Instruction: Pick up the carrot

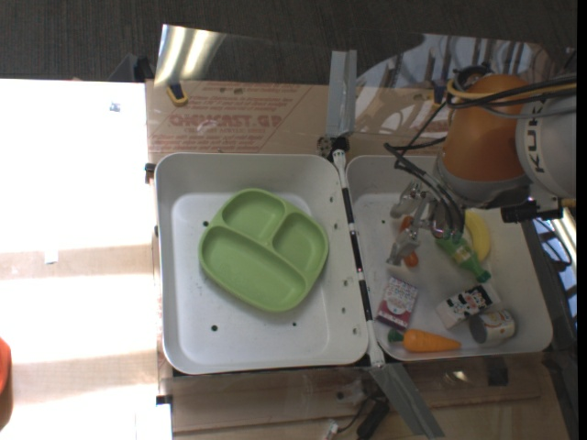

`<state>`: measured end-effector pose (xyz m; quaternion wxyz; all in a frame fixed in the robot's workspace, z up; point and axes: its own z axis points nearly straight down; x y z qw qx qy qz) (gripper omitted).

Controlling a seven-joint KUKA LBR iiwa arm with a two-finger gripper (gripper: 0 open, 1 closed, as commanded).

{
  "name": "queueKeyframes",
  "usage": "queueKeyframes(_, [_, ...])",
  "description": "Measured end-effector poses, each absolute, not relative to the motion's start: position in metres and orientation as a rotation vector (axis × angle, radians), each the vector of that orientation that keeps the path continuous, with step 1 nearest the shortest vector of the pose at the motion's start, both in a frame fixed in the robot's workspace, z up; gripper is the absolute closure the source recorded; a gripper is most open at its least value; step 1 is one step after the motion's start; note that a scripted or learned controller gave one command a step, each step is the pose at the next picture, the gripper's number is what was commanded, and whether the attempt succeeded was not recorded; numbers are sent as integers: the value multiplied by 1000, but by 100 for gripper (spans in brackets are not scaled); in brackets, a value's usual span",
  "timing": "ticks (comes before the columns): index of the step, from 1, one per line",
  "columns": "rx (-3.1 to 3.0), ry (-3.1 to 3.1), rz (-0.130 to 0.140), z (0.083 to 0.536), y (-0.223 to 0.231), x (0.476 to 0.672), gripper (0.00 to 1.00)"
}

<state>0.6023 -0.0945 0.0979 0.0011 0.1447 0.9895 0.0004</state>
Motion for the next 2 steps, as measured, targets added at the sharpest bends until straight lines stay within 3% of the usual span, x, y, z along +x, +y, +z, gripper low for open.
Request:
queueKeyframes(1, [460, 3100, 3, 108, -95, 604, 100])
queueKeyframes(2, [1395, 2810, -1, 116, -116, 616, 100])
